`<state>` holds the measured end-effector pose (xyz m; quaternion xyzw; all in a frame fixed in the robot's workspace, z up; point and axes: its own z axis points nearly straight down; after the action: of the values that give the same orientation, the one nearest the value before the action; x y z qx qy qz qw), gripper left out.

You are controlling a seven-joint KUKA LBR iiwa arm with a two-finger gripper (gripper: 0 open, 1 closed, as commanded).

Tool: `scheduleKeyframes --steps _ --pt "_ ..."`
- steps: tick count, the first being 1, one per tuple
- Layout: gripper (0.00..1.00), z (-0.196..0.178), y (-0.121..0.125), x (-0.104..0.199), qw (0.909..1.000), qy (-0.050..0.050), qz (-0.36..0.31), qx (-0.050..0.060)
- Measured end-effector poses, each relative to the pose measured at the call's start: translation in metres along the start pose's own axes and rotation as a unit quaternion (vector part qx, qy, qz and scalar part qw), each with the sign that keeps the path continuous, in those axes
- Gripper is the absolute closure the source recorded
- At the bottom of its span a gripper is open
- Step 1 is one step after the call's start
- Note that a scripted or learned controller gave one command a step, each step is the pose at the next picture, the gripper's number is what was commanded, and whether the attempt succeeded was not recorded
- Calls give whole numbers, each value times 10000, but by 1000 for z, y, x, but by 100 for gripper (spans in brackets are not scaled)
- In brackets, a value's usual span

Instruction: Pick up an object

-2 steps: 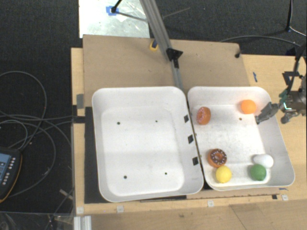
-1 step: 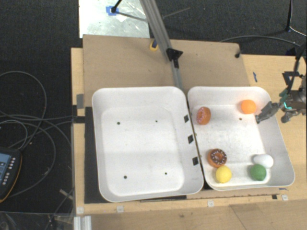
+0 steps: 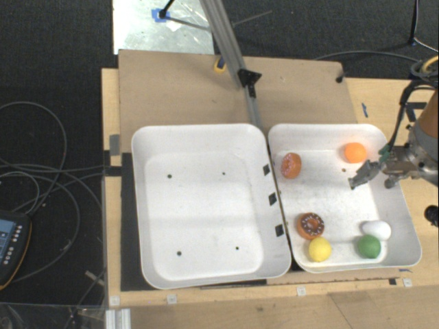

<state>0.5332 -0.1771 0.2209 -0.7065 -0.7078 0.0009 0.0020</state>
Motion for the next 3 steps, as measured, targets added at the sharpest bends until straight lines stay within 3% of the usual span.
scheduleKeyframes --steps 2,3 --pt "0 120 -10 -5 10000 2 9 5" --pt "100 106 -9 -5 10000 -11 10 -34"
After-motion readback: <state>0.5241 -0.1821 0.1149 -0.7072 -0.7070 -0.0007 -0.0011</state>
